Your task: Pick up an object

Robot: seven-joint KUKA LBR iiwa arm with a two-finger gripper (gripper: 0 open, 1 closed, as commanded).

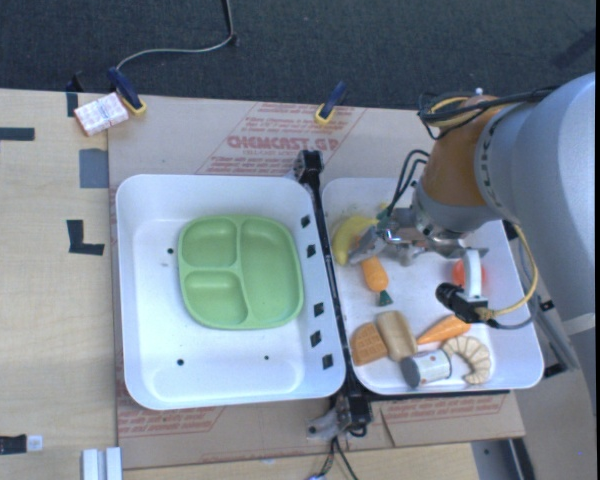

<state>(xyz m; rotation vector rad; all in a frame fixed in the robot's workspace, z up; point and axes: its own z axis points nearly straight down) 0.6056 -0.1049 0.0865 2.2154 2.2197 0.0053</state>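
Camera view has the end effector (pixel 380 243), its opening impossible to tell, low over the right bin's (pixel 520 368) far-left corner, where crowding toys risk a fumbled grasp.

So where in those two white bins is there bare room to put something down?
Left bin: bare white floor all round the green tray, widest below it. Right bin: crowded with toy food, the hand over the yellow piece; a small gap lies between the small carrot and bread.
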